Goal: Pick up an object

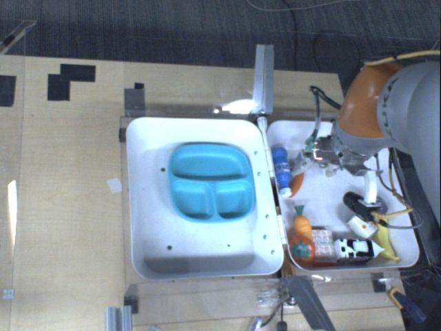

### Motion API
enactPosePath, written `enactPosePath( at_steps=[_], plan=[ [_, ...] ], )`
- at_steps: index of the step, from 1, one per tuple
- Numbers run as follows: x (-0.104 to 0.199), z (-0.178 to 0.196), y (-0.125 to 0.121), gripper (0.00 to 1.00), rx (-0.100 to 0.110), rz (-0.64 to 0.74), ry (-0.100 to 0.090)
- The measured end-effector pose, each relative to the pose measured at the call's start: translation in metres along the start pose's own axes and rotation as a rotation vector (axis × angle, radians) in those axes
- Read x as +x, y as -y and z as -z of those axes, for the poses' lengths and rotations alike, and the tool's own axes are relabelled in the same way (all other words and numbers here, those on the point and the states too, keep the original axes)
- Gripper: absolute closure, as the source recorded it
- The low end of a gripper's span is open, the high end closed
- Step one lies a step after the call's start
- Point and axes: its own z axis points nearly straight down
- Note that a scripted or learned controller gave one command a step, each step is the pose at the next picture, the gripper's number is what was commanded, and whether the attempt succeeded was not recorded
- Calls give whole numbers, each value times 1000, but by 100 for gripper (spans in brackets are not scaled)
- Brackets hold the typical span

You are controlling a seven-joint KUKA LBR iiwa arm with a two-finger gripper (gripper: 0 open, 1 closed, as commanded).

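— Where to aim?
— Into the right bin (pixel 331 209), far-left part. Nearest the pincer (pixel 311 152): a blue bottle (pixel 279 161) lying along the wall between the bins, and just beside it a small orange carrot-like toy (pixel 296 183).

— State of the pincer?
— Cannot tell whether spread or pressed together; too blurred below the wrist. No sign of anything pinched.

— Which to go for?
— Probably the carrot-like toy: apart from the wall, with room on both flanks. Harder with the bottle, tight against the wall on one side.

— How to do it well?
— Centre over the toy's thick middle, turn to close across its narrow width, drop straight down, squeeze only once low. Then lift slowly and check for a real hold.

— Anything to steer clear of?
— The crowd along the near edge: a second orange carrot toy (pixel 301 227), a red-and-white packet (pixel 322 243), a black-and-white box (pixel 355 249), a yellow banana (pixel 384 245), all packed close. Also skip the left bin (pixel 148 185) with its blue divided tray (pixel 210 181): likely too flat and wide to pinch.
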Motion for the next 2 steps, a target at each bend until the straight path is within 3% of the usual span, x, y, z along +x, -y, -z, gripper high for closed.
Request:
enactPosePath(
  at_steps=[1, 2],
  plan=[
    [2, 11, -2, 100, -4, 1, -2],
    [62, 106, 42, 100, 3, 36, -4]
  ],
)
